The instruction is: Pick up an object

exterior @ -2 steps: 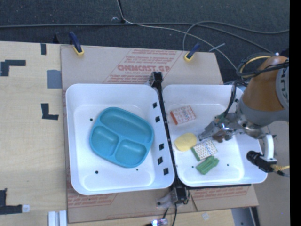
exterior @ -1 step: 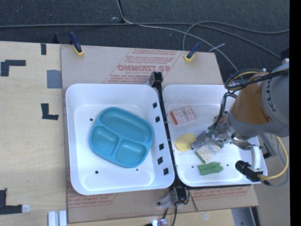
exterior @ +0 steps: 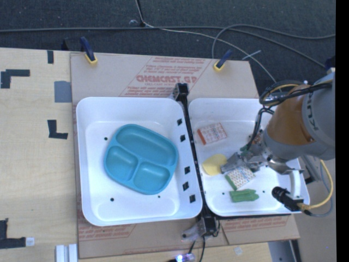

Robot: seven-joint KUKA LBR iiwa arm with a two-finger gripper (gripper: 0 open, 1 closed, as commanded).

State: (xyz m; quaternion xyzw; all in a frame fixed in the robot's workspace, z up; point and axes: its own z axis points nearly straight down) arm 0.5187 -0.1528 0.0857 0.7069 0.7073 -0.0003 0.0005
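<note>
4 small items are seen in the right bin (exterior: 218, 109); the gripper (exterior: 238, 162) is lowered beside the patterned packet (exterior: 240, 176); jaw state cannot be told; a confirmed close is needed next.

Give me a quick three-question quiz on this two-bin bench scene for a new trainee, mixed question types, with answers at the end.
1. True or false: the blue divided plate lies in the left bin.
2. Multiple choice: Which item lies nearest the right bin's front edge? A) the red-and-white packet B) the green object C) the yellow object
3. Fill in: the gripper is low over the ______ bin, beside the checkered packet.

Key: 1 true; 2 B; 3 right.
</note>
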